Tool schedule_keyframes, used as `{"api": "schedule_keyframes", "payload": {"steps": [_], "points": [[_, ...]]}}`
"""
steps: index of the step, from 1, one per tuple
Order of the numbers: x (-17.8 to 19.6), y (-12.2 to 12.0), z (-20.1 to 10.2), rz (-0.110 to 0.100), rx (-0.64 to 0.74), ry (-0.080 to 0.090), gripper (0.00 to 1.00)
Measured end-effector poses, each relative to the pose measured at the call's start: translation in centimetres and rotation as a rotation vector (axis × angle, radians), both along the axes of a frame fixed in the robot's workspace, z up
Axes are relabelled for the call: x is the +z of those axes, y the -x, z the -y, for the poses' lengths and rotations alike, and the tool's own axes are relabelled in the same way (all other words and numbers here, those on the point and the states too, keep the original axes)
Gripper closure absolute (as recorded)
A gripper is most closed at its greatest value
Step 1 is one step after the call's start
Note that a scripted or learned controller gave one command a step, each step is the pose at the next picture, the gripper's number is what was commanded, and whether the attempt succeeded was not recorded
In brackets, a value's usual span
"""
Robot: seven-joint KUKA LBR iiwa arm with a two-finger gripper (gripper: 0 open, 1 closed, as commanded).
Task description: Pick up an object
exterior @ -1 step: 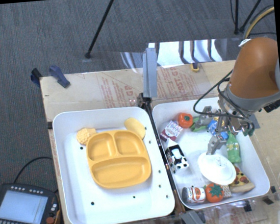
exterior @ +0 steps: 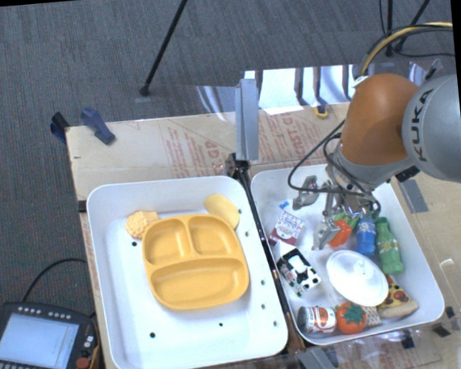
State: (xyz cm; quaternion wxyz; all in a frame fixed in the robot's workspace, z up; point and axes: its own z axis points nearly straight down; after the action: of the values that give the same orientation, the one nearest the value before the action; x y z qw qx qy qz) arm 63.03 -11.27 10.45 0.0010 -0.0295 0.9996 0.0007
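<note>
Orange toy: the orange toy (exterior: pixel 342 230), carrot-like, lies in the upper middle of the right bin (exterior: pixel 431 282), directly under the end effector (exterior: pixel 337 224), touching or nearly touching its metal fingers.
End effector: low in the right bin, pointing down over the orange toy; its fingers look spread to either side of the toy's top, but whether they clamp it cannot be told.
Arm: the grey arm with the orange band (exterior: pixel 378 121) comes in from 3 o'clock and bends down over the bin's upper half, a black cable looping beside it.
Blue bottle: the blue bottle (exterior: pixel 366 238) stands just at 3 o'clock of the orange toy.
Green bottle: the green bottle (exterior: pixel 388 246) lies just beyond the blue one, further toward 3 o'clock.
Packet: a red and white packet (exterior: pixel 288 225) lies at 9 o'clock of the end effector.
White lid: a round white lid (exterior: pixel 356 276) sits at 6 o'clock of the toy.
Cow toy: a black and white cow toy (exterior: pixel 297 270) lies at 7 o'clock.
Bottom edge: a can (exterior: pixel 316 319), a tomato (exterior: pixel 350 318) and a pizza slice (exterior: pixel 397 301).
Left bin: the left bin (exterior: pixel 125 311) holds a yellow divided plate (exterior: pixel 194 260).
Surface: both bins rest on the surface (exterior: pixel 154 150).
</note>
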Motion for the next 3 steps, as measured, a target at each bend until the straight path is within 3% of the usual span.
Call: {"api": "schedule_keyframes", "payload": {"steps": [1, 2, 3], "points": [[-1.8, 3.9, 7.8, 0.001, -0.028, 0.001, 0.00], [-1.9, 3.8, -0.1, -0.004, 0.035, -0.002, 0.00], [-1.8, 0.7, 4.6, -0.001, 0.034, 0.000, 0.00]]}}
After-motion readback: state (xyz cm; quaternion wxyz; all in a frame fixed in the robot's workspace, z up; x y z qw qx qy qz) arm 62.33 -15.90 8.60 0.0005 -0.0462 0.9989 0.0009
